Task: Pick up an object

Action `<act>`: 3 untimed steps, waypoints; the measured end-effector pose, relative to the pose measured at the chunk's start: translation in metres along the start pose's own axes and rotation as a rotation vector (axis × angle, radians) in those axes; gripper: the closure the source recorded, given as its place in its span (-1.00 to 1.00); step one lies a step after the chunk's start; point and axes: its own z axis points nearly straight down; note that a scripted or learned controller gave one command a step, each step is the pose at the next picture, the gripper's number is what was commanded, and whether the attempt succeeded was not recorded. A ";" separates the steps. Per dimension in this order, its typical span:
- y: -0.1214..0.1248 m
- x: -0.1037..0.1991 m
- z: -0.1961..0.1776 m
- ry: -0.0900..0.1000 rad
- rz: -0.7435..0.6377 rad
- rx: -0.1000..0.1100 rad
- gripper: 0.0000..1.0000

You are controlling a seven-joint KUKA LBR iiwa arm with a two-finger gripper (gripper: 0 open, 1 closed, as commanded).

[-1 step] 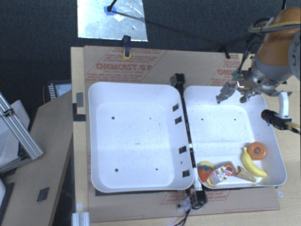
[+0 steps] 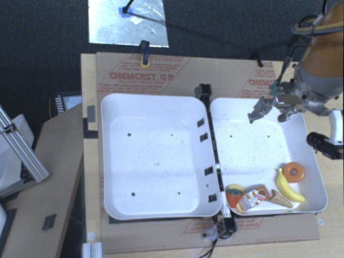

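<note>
Nothing is lifted yet. The shallow white right-hand bin [image 2: 252,149] keeps every item in its near corner, well apart from the two-finger tool [image 2: 267,109] hovering at the far edge, its spread impossible to tell. The curved yellow banana [image 2: 287,188] lies running near-right to far-left.

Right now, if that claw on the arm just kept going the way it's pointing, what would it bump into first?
The gripper points down and leftward over the right bin. Its line seems to reach that bin's bare white floor first. The banana and the other objects sit away in the near corner, though depth is hard to judge.
</note>
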 end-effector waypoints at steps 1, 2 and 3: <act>-0.042 0.033 -0.093 -0.001 -0.001 -0.009 -1.00; -0.076 0.064 -0.143 0.000 -0.001 -0.005 -1.00; -0.075 0.134 -0.174 0.000 -0.003 -0.002 -1.00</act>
